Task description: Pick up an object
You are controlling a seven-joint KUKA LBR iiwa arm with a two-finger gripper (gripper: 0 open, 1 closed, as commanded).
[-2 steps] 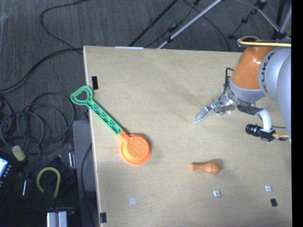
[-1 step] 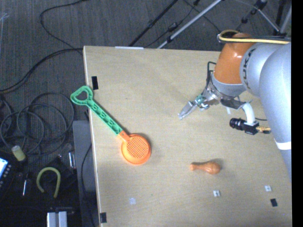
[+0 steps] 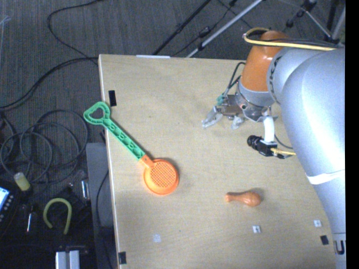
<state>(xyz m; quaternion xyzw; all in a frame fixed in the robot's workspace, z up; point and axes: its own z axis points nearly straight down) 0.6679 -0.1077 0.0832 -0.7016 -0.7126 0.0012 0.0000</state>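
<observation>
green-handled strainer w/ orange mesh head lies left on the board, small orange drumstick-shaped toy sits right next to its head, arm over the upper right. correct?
Not quite. In the camera view the drumstick-shaped toy lies well apart from the strainer, toward the lower right of the board. The rest holds: green handle, orange mesh head, gripper over the upper right.

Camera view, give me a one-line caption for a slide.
Gripper poised over the bare bench, apart from a green-handled orange strainer and a small orange drumstick-shaped toy.

No readable text, label, brand, number or sign appears anywhere on the tan board (image 3: 185, 94) or on the things lying around it.
</observation>
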